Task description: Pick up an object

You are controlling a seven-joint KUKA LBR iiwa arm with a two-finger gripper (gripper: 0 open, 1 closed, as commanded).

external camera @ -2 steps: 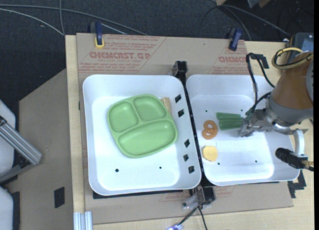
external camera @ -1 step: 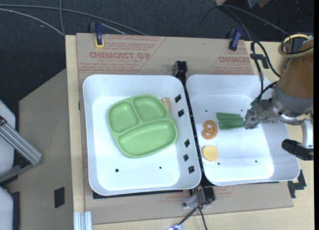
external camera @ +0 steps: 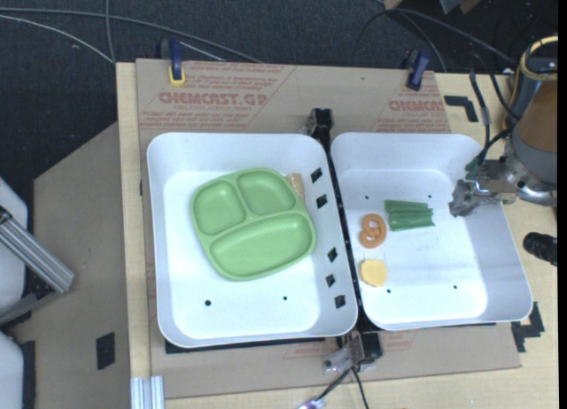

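In the right bin (external camera: pixel 496 266) lie three small objects: a green flat piece (external camera: pixel 408 215), an orange pretzel-shaped ring (external camera: pixel 373 231) to its left, and a yellow round piece (external camera: pixel 374 272) nearer the front. My gripper (external camera: pixel 465 198) hangs over the bin's right part, a short way right of the green piece and apart from it. Nothing shows between its fingers.
The left bin (external camera: pixel 177 283) holds a green three-section plate (external camera: pixel 253 223) with a small tan item (external camera: pixel 295 188) at its far right corner. A black divider (external camera: pixel 326 212) runs between the bins. Clamps and cables sit along the bench's far edge.
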